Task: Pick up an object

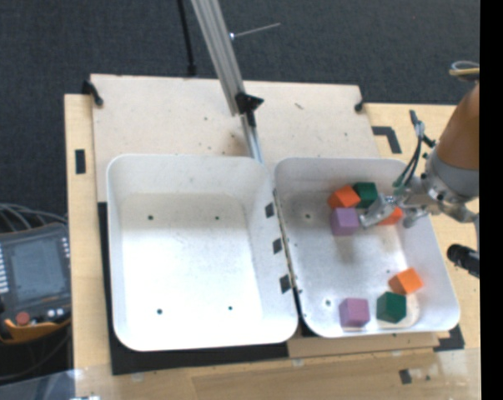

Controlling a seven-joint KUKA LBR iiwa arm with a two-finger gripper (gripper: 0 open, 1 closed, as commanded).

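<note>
Bench (176,115) > two bins. Right bin (318,307): small blocks in two clusters.
Far cluster nr back edge: orange block (345,197), green block (366,192), purple block (344,220), touching. Gripper (383,215) just beside purple; open/shut: can't tell, nothing seen held.
Blocks prob light, stiff, flat-sided; take opp faces. Crowding = awkward.
Near-edge trio (378,305) looser, easier.

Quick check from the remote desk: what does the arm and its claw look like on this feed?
The arm enters from the right: a rounded orange section above a grey wrist. Thin cables, some greenish, loop down its left side toward the claw, which is light grey metal with small pale fingers. No markings are legible at this resolution.
</note>
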